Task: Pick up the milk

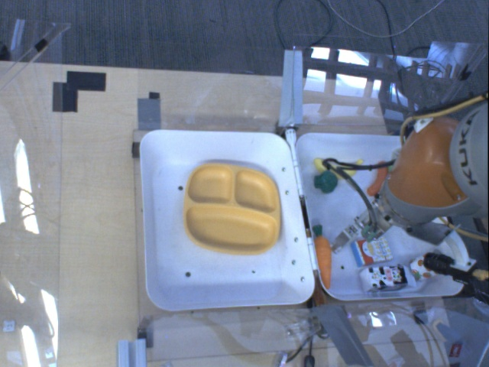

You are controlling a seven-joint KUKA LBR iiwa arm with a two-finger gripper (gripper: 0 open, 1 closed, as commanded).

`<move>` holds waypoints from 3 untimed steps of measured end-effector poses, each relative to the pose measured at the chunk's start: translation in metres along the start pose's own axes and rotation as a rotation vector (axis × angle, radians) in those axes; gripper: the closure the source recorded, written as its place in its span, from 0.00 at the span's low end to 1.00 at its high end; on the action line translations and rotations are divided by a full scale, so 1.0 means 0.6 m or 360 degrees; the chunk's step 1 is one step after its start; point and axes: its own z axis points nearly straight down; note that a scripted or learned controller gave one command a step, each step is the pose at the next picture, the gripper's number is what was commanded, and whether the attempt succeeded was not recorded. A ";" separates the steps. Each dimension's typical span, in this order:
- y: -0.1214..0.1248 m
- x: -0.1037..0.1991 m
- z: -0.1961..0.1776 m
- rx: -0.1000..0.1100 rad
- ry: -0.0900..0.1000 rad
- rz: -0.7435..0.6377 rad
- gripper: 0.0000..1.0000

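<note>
**Arm Reaching Down Near the Milk**

From the camera above the bench, the grey arm with the orange band (428,167) is coming in from the right side and leaning over the right bin (344,147). The gripper (365,232) is hanging low in that bin. It is too small and blurry here to tell how it is set, so I cannot say if it is holding anything.

The milk (384,277) is a little carton with black and white cow spots. It is lying on its side near the front edge of the right bin, just below the gripper. I think the arm is hanging there because it is lining up over the milk. A carton lying flat could slide away when it gets pushed.

Other toy food is sharing that bin. A carrot (323,260) is lying along the left wall, and a small green thing (326,182) is sitting near the back.

The left bin (164,205) is holding a yellow tray (233,207) with three parts. It is sitting in the middle, well apart from the milk.

Both bins are resting on a pale wooden bench (76,205). Black wires (359,6) are looping over the dark grey floor behind it.
</note>
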 end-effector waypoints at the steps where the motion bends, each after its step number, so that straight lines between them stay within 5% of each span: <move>1: -0.089 -0.048 -0.124 0.0003 0.0005 -0.0201 0.00; 2: 0.021 -0.023 -0.037 0.0004 0.0011 -0.0357 0.00; 3: -0.057 -0.086 -0.246 0.0001 0.0002 -0.0483 0.00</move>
